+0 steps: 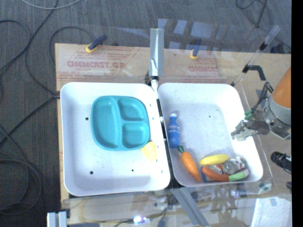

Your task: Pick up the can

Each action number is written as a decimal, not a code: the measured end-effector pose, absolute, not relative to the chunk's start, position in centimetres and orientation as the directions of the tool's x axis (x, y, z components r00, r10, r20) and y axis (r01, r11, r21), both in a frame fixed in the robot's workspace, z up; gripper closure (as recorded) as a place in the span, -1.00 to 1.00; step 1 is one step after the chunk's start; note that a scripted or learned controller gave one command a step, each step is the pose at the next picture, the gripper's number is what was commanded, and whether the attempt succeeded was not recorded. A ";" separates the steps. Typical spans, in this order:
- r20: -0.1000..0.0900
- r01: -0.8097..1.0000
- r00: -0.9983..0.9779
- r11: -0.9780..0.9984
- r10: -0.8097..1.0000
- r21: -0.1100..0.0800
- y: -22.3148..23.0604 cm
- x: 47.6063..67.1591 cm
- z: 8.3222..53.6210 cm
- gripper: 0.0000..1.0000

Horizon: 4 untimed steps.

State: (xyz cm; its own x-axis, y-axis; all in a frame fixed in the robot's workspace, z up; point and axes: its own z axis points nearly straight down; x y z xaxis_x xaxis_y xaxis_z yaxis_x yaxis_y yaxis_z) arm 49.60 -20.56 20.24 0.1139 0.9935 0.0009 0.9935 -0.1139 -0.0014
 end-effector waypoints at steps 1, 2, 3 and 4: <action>0.002 1.000 -0.018 0.018 1.000 -0.002 -22.0 48.4 17.2 1.00; 0.002 1.000 -0.019 0.019 1.000 -0.001 -21.9 48.5 18.1 1.00; 0.002 1.000 -0.021 0.021 1.000 -0.001 -21.8 48.7 19.0 1.00; 0.000 0.968 -0.251 0.251 0.968 -0.001 -22.3 50.0 18.8 1.00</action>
State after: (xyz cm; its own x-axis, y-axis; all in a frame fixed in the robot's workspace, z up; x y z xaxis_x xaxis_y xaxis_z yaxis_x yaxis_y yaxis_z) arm 50.02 -22.28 18.76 -0.2514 0.9679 -0.0001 0.9679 0.2514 -0.0009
